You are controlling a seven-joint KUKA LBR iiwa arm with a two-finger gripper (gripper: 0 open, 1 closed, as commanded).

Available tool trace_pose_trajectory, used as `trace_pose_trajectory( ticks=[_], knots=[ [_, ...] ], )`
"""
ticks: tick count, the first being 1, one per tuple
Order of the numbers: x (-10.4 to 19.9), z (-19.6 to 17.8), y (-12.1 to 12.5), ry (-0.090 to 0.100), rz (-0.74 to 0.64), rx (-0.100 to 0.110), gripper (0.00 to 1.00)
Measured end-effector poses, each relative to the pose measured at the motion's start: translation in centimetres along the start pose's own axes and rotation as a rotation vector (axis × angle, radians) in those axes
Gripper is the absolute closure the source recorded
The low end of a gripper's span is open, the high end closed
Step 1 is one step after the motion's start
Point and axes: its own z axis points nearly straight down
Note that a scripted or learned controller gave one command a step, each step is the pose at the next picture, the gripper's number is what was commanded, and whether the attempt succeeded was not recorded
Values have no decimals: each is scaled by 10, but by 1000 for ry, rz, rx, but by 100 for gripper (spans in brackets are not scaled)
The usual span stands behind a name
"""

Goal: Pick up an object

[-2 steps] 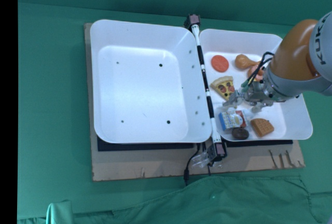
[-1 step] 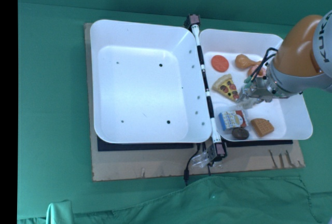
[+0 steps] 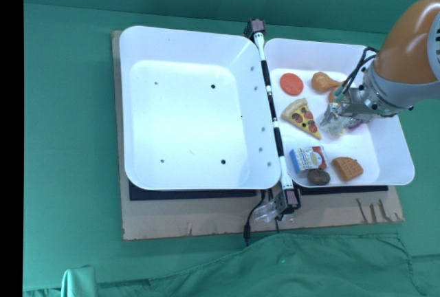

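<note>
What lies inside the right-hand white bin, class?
The right bin holds a red disc, a pizza slice, a chicken drumstick, a blue-labelled packet, a dark round piece and a waffle. The hand covers something pinkish that cannot be identified.

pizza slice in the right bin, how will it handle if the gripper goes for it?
The pizza slice looks like a rigid toy wedge, so probably stiff and light. It lies flat in the right bin, so fingers may slide over it. Flat shape: unlikely to roll.
</note>
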Motion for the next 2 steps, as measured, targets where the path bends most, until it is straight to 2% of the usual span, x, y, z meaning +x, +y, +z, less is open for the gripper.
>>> trace_pose_trajectory(
  ticks=[1, 2],
  knots=[
    [-7, -46, 3, 0, 1, 0, 100],
    [-13, -107, -4, 0, 1, -2, 100]
  ],
)
